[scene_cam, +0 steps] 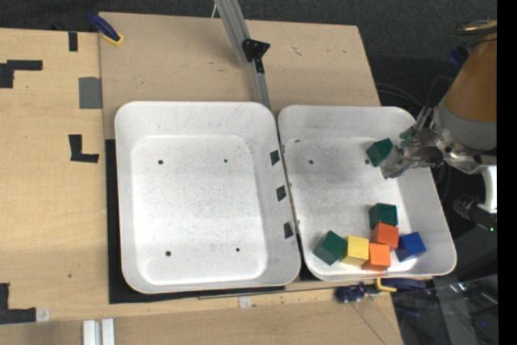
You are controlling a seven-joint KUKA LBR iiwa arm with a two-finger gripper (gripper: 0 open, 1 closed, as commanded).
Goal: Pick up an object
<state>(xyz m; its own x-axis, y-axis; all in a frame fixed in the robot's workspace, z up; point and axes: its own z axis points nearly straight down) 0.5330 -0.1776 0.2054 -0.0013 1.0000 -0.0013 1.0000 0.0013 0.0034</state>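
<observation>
A dark green block (378, 150) sits at the right side of the right bin (339, 174), touching the tip of my gripper (396, 154). The gripper comes in from the right edge, tilted down and to the left, below the grey wrist and orange band. Whether the block is in its grasp or just beside it is not clear. Several more blocks cluster in the bin's near right corner: a green one (384, 214), an orange one (386, 234), a blue one (411, 245), a second orange one (379, 255), a yellow one (357, 247) and another green one (330, 246).
The left bin (194, 198) lies beside the right one. A slanted metal bar (230, 0) crosses the bench at the back and ends near the seam between the bins. Black tape marks dot the wooden bench (48, 109) at left.
</observation>
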